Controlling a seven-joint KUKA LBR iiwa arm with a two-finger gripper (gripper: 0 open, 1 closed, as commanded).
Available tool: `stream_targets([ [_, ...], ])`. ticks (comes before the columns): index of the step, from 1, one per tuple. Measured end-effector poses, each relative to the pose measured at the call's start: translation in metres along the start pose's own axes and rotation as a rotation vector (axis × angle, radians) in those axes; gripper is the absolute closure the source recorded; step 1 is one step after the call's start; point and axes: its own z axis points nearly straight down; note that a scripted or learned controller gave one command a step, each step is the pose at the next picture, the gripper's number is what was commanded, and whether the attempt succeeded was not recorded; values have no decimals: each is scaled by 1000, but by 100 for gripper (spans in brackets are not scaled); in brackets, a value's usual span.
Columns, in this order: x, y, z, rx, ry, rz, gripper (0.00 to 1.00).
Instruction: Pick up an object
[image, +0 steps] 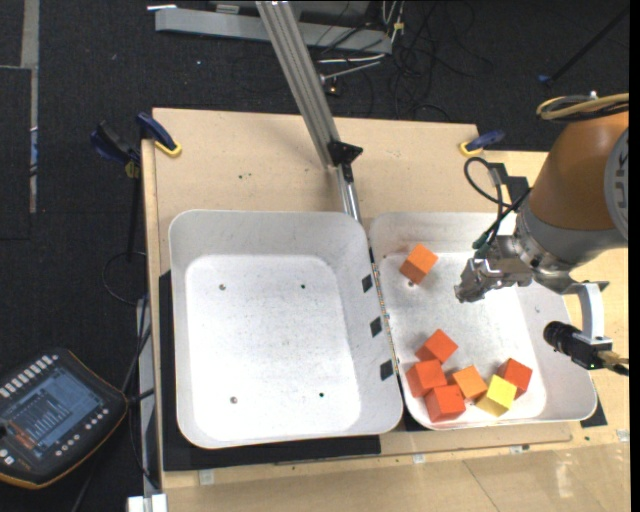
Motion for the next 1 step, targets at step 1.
stream_targets([
  [1, 52, -8, -14, 1, 0, 0, 100],
])
